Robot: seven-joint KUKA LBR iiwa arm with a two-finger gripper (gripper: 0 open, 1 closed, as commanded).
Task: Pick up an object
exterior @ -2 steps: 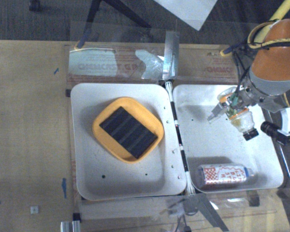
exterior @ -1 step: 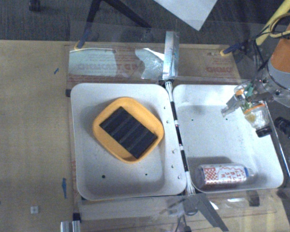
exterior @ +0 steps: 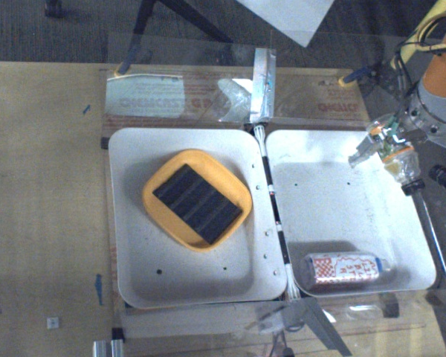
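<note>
Even, fairly bright overhead light; white bins (exterior: 275,199) near washed out but not clipped. Soft short shadow on the near side of the orange tray (exterior: 197,199), another around the tube (exterior: 346,268) at the right bin's near edge. Glare on the clear sheeting (exterior: 208,99) behind the bins. Overall soft, low-resolution, grainy. Gripper (exterior: 386,143) at the right bin's far corner is smeared, details unreadable.

An orange pad with a dark ribbed centre (exterior: 197,200) lies flat, skewed, in the left bin (exterior: 126,274). A red-and-white patterned tube, perhaps a bottle (exterior: 347,267), lies on its side along the right bin's (exterior: 334,162) near wall.
</note>
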